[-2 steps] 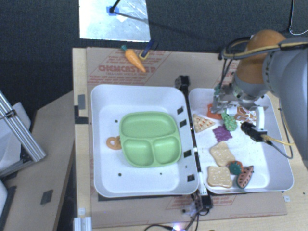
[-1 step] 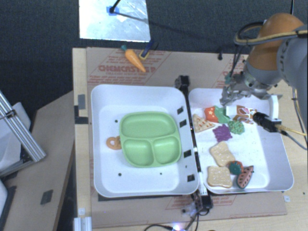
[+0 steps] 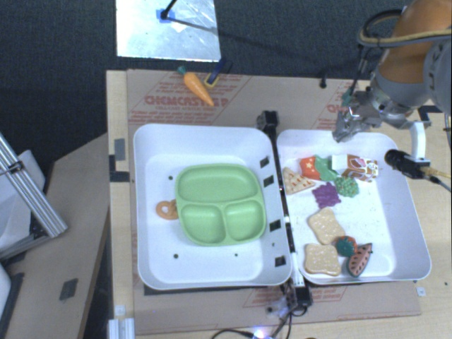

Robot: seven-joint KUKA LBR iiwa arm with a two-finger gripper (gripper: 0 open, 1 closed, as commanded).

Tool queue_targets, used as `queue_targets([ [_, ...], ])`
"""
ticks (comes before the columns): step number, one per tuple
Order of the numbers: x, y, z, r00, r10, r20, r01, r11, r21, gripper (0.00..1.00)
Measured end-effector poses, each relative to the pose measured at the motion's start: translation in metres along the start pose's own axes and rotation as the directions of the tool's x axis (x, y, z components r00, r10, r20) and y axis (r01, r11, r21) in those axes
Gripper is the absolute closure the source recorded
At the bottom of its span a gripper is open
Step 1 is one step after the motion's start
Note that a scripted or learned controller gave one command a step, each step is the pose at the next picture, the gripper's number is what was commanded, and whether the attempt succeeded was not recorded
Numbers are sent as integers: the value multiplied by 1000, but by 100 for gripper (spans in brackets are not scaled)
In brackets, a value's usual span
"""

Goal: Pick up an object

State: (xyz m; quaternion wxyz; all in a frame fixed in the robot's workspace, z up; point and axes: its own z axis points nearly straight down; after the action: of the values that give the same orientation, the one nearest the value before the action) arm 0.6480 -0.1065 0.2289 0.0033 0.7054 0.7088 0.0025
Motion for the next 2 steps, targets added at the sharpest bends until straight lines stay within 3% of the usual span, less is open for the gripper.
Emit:
queue_targets([
  [1, 53, 12, 10, 1000, -5, -3, 5, 1000, 5, 100],
  [2, 94, 16, -4, 1000, -4, -2, 4, 1000, 5, 100],
])
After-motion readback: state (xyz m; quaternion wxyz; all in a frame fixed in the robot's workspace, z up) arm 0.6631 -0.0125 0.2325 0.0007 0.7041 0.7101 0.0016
